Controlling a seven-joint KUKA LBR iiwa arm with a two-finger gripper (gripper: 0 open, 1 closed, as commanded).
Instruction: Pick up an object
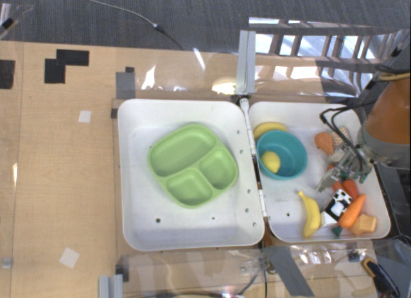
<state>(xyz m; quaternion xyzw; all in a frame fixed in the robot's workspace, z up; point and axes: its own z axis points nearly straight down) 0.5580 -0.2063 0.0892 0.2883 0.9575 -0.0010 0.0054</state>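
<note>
The gripper [343, 173] is seen low over the right bin [282, 223], just right of the teal bowl [282, 155]. Whether anything is clamped in it cannot be told, since the tip is lost among clutter.

Taking the teal bowl as landmark: a yellow ball [271, 161] lies inside it, a yellow piece [270, 128] is tucked behind its far rim, and a banana [311, 213] lies below and to its right. Further right of the bowl, an orange-pink piece [325, 141] sits near the far wall, and a carrot [352, 212], a black-and-white block [339, 203] and a tan piece [365, 224] are crowded together, touching or nearly so. A green divided plate [192, 165] is set in the left bin, well left of the bowl.

The carrot, nearest the gripper, is judged the likely target. It appears to be light, stiff, smooth toy plastic, so it may slip; it is best taken across its thick middle, at right angles to its length, where neighbours are least disturbed.
</note>
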